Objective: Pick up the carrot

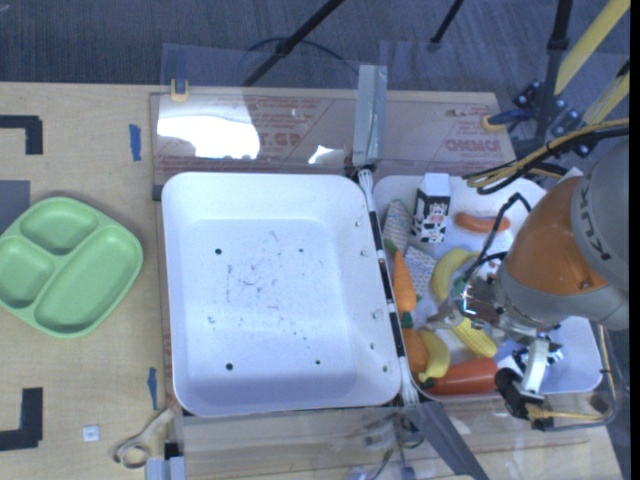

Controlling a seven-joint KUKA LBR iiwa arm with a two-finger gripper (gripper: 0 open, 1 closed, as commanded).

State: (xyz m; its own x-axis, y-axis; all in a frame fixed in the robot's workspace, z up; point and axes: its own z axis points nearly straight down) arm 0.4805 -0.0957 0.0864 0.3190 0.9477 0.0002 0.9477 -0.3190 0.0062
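A wooden bench (80, 108) carries two white bins; the carrot (403, 280) lies along the right bin's (590, 373) left edge. Gripper (462, 306) state unclear.

The long, thin orange toy carrot (403, 280) lies flat in the right white bin, close along its left wall, pointing up and down the picture, with a yellow banana just beside it.

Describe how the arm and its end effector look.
The arm is grey with a broad orange band above the wrist. A thin black cable loops beside the band. The end effector is a cluster of dark and metallic parts, with a white piece low on the wrist.
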